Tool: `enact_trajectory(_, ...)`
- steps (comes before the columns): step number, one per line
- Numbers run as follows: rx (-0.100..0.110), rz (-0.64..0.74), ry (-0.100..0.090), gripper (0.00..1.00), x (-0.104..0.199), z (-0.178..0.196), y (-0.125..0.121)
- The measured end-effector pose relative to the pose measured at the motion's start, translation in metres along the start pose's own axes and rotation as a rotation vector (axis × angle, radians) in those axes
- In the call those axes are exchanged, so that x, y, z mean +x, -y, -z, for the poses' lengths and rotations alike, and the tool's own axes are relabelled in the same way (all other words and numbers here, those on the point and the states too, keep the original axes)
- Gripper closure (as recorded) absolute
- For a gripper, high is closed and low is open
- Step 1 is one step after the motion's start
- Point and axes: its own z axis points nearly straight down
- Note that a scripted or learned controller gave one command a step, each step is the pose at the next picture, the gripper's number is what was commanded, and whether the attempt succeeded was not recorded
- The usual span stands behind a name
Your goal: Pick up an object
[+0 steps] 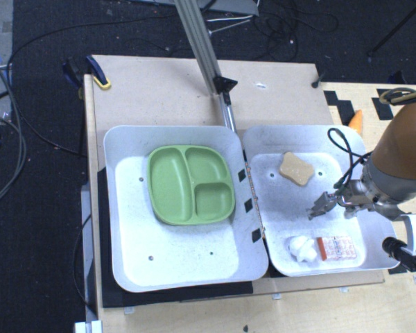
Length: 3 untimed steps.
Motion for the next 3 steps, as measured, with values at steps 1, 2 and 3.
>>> enact_trajectory(1,-0.001,0.000,0.001,0.00,0.005,-0.045,0.004)
enact_trajectory(2,-0.005,-0.002,0.002,1.00,0.005,-0.033,0.004)
enact_trajectory(3,-0.010,0.001,0.004,1.00,-0.002,0.012,0.000)
